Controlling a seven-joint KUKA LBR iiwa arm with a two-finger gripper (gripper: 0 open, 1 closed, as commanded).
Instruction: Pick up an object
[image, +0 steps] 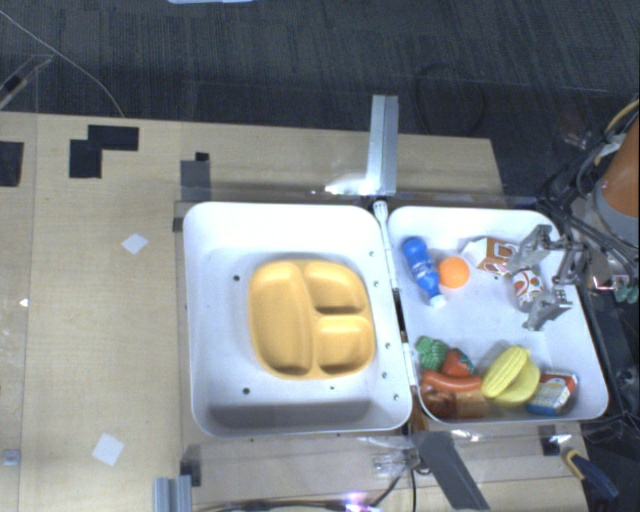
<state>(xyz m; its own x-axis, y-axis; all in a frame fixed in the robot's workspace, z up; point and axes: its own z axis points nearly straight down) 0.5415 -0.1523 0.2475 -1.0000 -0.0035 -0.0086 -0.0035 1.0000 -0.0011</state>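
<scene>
Currently the claw (548, 285) sits over the right bin (590, 345), near its right wall, with the fingers spread wide and nothing between them. Grey arm (618, 195) comes in from the right edge with cabling around it. Just under and left of the claw lies a small white-and-orange packet (497, 256), with a red-and-white item (526, 287) beside it (too small to read what it is). Further left in the same bin: a blue bottle (420, 267) lying on its side, an orange ball (454, 273) touching it. Along the bin's near wall, a cluster: green vegetable toy (432, 353), red sausage-like piece (452, 382), yellow corn-like piece (508, 372), small can (553, 392) at the right end, all packed close together. Left bin (215, 300) holds a yellow divided tray (308, 318), roughly centred, flat on the floor of the bin. Both bins sit side by side on the wooden worktop (90, 330).
</scene>
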